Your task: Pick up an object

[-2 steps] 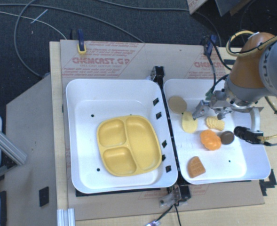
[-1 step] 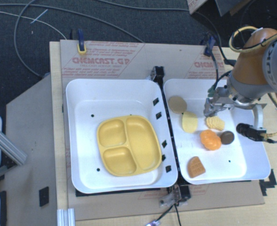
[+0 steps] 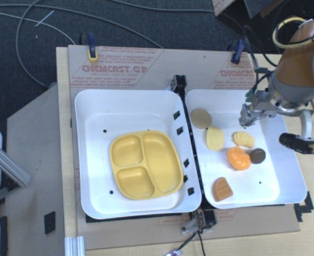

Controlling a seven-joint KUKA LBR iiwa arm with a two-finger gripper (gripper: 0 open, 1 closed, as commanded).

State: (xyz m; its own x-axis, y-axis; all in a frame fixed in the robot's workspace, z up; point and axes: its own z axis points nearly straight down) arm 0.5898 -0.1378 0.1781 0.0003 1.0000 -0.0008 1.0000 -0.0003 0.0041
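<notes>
Since nothing is sitting between its fingers, you are looking at a pick that is yet to be made: the gripper [image 3: 246,116] is hanging over the far part of the right bin [image 3: 284,193], and from this slanted camera view you cannot tell whether it is spread or closed.

All the candidates are lying on that bin's floor. A tan disc [image 3: 201,118] is resting near the divider, with a pale yellow piece [image 3: 215,138] just in front of it. A ridged yellow piece [image 3: 244,139] is sitting just below the gripper, closest to it. An orange ball [image 3: 239,159] is touching a small brown round [image 3: 257,156], and a brown wedge [image 3: 222,189] is lying apart near the front wall.

The left bin [image 3: 90,143] is carrying a yellow divided tray [image 3: 145,164]. I judge the ridged piece is offering the easiest descent, while the crowded ball pair is leaving little finger room. The wedge and the disc are both lying close to the bin's walls.
</notes>
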